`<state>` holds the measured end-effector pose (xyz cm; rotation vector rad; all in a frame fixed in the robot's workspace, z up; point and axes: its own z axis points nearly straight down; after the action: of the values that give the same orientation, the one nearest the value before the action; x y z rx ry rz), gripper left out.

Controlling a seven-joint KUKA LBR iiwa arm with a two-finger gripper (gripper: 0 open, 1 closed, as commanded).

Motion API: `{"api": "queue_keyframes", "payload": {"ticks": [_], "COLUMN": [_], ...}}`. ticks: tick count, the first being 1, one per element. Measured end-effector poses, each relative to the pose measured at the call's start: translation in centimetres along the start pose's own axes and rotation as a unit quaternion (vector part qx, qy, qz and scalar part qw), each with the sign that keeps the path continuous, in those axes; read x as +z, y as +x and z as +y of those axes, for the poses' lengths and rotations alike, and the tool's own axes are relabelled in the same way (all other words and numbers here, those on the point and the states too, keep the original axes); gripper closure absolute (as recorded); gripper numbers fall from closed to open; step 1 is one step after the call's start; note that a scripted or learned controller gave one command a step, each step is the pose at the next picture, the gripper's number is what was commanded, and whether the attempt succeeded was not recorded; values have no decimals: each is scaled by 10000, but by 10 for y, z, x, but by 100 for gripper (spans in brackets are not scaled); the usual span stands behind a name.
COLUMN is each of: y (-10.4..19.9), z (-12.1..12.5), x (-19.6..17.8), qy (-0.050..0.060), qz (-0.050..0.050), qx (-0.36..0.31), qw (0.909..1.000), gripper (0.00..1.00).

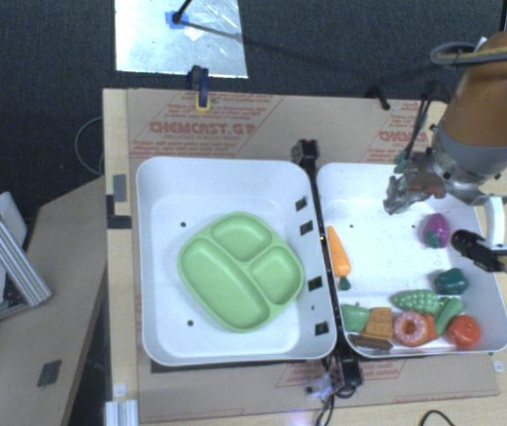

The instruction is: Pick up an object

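Purple, rounded toy (436, 230) lies near the pincer (398, 199), whose state is unclear.

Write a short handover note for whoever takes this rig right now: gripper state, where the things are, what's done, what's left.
Gripper: over the upper part of the right bin, nothing seen between its fingers; open or shut can't be told.
Right bin: toy carrot against the left wall, purple toy below the gripper, donut, tomato and other toy food piled along the near edge.
Left bin: green divided plate.
Done: no pick yet.
Left: grasp and lift one object.
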<state>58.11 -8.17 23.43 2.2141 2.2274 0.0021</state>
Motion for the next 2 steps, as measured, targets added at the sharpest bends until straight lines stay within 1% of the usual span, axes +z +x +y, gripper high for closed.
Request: {"api": "queue_keyframes", "payload": {"ticks": [1, 2], "y": [0, -6], "z": [7, 5], "x": [1, 1], "qy": [-4, -3], "qz": [1, -1], "qx": [-4, 21], "qw": [10000, 10000], "gripper": [100, 100]}}
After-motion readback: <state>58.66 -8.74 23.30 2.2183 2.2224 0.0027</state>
